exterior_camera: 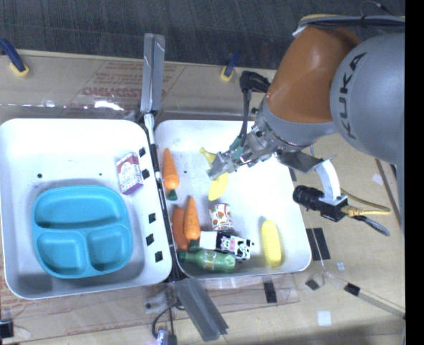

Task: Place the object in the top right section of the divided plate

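While the gripper (221, 165) hangs in the right bin (291, 254), we can't tell its state.
The banana (217, 184) beneath might slip; the divided plate (83, 230) sits 1 bin away.

A robotics lab: a KUKA arm (341, 85) reaches over a taped cardboard-topped bench (197, 77). On that bench sit two white bins (25, 135), clamped at the back edge with blue clamps (14, 57), holding toy food (170, 169).
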You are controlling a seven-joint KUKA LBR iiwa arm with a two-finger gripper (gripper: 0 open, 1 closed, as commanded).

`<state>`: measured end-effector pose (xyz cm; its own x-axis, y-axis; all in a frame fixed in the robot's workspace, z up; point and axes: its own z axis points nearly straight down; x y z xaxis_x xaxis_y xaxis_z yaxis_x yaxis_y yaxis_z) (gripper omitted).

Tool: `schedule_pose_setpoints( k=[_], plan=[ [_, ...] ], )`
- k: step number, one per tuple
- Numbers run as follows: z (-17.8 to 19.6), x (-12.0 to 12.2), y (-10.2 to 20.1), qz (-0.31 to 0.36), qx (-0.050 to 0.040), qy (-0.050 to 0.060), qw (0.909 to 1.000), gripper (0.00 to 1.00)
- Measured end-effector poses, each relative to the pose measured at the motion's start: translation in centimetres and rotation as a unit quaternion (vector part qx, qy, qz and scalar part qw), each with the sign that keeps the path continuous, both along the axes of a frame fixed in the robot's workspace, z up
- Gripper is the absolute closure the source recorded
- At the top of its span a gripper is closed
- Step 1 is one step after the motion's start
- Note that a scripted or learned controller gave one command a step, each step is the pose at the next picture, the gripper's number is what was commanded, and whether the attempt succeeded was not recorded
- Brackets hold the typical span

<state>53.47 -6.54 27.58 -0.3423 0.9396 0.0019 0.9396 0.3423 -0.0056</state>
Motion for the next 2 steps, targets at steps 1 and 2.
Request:
schedule_pose_setpoints(
  k=[1, 2],
  plan=[
    [-6.6, 2.4, 7.9, 0.192, 0.0009, 0.001, 0.9813, 1.0],
    [-8.6, -4.9, 12.4, 0.332, 0.0018, 0.001, 0.9432, 1.0]
  ],
)
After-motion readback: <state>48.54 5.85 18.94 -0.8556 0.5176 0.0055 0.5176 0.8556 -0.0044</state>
